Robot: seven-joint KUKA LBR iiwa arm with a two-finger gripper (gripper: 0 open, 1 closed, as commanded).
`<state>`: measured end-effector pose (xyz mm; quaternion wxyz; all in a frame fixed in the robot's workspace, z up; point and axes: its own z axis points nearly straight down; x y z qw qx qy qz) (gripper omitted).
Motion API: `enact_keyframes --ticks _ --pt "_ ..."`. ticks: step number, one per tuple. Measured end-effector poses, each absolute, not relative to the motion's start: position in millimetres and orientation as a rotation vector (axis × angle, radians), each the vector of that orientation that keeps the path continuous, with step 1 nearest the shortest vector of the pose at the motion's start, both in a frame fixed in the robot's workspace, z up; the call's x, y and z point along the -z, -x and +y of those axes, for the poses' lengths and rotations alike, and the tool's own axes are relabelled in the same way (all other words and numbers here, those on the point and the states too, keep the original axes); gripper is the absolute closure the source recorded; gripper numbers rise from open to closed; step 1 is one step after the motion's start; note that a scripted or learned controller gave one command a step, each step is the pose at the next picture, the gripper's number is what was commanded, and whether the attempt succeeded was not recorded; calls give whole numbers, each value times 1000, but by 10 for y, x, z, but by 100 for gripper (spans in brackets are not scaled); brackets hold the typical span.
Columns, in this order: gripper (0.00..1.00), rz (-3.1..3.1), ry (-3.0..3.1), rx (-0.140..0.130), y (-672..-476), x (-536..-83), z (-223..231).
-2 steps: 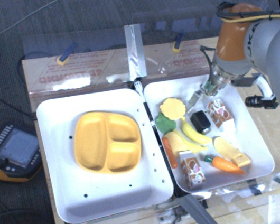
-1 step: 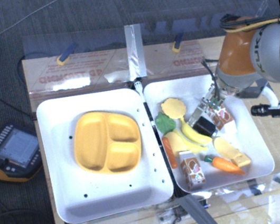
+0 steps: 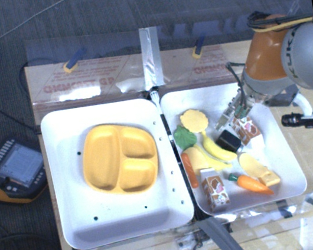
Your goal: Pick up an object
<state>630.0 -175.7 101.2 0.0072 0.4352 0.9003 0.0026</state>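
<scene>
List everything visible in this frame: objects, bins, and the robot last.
white bins: 2, white, side by side on the bench
divided tray: 1, yellow, in left bin
round slice: 1, pale yellow, right bin, top
leafy piece: 1, green, right bin, left edge
banana: 1, yellow, right bin, centre
carrot: 1, orange, right bin, bottom
small carton: 1, brown and white, right bin, bottom
handheld controller: 1, orange and grey, floor at left
gripper: 1, over right bin
</scene>
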Motion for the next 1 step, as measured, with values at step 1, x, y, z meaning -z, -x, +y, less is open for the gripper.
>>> enact_keyframes --ticks 1 --pt "100 2819 -1383 -1 -6338 -1843 -896"
